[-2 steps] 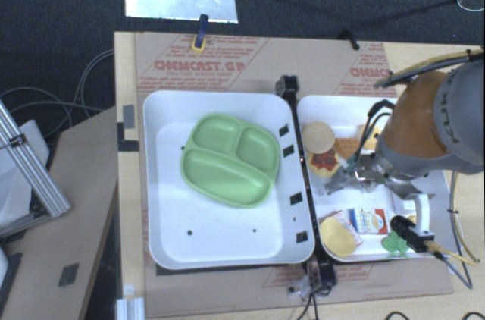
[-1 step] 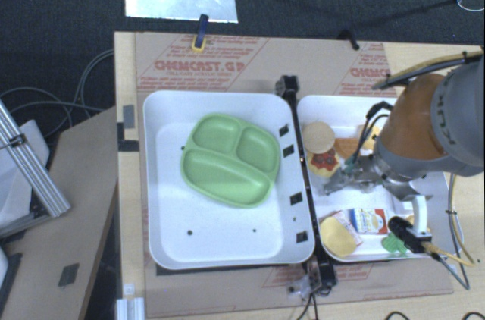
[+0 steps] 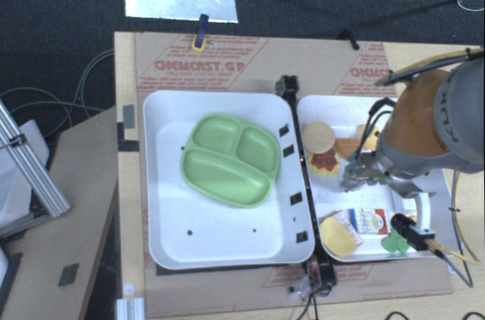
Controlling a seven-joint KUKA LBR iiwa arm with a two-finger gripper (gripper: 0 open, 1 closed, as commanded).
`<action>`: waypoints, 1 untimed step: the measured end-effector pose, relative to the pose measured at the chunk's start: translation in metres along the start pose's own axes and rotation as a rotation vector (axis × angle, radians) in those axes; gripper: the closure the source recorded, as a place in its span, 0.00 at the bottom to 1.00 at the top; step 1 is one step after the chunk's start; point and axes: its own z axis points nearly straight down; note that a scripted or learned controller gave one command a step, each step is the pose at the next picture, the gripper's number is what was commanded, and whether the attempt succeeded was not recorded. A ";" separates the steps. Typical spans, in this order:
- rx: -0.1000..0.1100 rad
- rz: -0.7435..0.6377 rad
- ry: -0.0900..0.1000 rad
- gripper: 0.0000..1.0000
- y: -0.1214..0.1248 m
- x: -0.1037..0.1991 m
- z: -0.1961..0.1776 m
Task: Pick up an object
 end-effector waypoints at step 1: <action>-0.002 -0.003 -0.001 1.00 0.005 0.005 -0.044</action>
